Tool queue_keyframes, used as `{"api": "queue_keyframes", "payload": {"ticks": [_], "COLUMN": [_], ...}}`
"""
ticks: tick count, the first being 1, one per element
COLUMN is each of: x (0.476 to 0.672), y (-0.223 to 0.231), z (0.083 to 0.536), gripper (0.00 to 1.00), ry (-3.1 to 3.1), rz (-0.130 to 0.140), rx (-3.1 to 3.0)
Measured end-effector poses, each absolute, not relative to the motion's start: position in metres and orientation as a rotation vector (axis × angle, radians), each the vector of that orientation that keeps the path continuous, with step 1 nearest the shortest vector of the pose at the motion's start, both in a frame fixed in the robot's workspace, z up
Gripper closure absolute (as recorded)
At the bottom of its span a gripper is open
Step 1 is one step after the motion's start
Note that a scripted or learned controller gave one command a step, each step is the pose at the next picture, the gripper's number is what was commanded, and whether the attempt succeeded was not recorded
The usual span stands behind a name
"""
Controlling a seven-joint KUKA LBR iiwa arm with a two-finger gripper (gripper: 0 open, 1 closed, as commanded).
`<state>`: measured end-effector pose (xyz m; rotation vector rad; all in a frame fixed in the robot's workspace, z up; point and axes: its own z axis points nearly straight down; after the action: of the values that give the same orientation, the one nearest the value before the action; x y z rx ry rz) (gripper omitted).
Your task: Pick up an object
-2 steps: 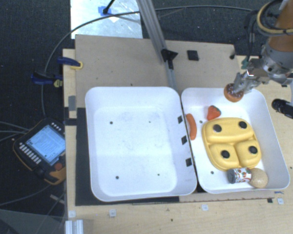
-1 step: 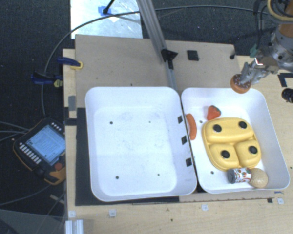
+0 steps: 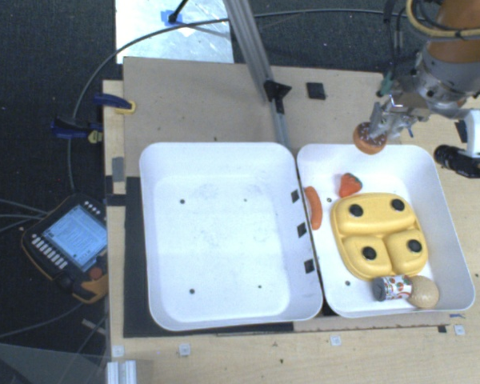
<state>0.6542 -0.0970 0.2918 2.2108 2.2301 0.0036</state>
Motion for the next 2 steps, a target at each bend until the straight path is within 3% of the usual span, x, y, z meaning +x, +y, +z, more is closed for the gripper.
{"api": "queue_keyframes", "payload": {"ticks": [2], "x": [0.646], "y": [-0.001], "z": [0.286], "gripper": [1.0], "ry": [2.231], "rz": [0.004], "rx": [2.21]}}
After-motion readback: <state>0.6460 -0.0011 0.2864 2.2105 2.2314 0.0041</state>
